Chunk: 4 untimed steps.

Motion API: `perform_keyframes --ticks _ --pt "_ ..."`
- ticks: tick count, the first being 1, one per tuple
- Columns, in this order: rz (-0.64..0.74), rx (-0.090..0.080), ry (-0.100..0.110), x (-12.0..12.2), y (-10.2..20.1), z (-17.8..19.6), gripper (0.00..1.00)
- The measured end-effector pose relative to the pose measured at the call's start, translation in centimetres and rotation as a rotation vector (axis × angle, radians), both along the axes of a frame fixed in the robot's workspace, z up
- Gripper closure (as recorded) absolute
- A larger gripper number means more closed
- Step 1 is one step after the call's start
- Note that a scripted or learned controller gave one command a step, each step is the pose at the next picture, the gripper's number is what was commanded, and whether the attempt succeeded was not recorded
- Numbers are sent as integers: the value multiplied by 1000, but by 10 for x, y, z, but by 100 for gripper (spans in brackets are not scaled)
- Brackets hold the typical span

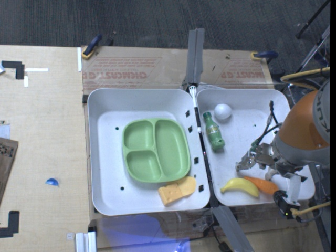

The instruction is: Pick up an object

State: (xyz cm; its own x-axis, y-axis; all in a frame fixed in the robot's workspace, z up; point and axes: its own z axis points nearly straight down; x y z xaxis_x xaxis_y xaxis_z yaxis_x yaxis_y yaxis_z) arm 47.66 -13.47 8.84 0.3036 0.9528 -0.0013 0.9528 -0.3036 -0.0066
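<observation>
Metal gripper (247, 163) is hovering with nothing visibly held, finger spread unclear; banana (240, 186) lying just below, unpicked.

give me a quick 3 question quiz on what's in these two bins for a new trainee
1. True or false: the green plate lies in the left bin.
2. Which item lies nearest the banana? A) white ball B) carrot C) cheese wedge
3. Fill in: the green bottle lies in the ____ bin, just below the white ball.

Key
1. True: it sits mid-bin, with the cheese wedge at its lower edge.
2. B: the carrot touches the banana's right end, just below the gripper.
3. Right.
</observation>
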Motion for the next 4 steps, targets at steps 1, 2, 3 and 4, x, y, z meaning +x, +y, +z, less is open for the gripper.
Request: perform_keyframes --ticks 1,2,3,4 --pt "146 0 0 53 -38 72 0" --pt "428 3 0 51 -30 42 0" --pt "473 3 -3 12 0 0 0" --pt "473 3 -2 12 0 1 0"
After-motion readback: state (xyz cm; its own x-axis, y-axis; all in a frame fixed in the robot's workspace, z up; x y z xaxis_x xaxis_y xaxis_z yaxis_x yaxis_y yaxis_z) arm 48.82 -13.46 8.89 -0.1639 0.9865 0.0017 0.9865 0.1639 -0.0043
